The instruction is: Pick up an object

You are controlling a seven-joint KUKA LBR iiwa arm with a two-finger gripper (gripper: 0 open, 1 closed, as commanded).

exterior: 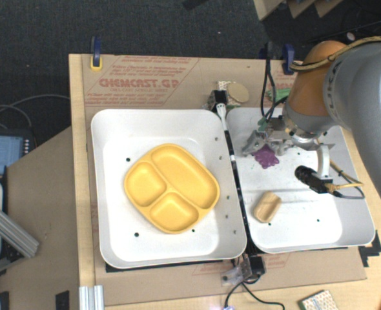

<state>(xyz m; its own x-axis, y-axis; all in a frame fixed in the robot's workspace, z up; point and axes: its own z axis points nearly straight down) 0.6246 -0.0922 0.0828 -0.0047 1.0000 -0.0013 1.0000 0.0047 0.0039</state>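
Small purple crumpled object (266,157) lies in the right shallow white bin (319,234), far half. Gripper (268,142) directly over it (jaw state: cannot tell). Tan rounded block (267,207) nearer that bin's front.

Yellow tray (171,187), purple object (266,157), tan block (267,207)

The bench (145,76) is a board covered in brown paper with red lettering along its far edge. Two white bins sit side by side on it, touching down the middle: the left bin (106,173) and the right bin (349,228). A blue clamp (97,60) grips the far left corner. A tan disc (239,93) lies near the far edge, just beyond the bins' seam.
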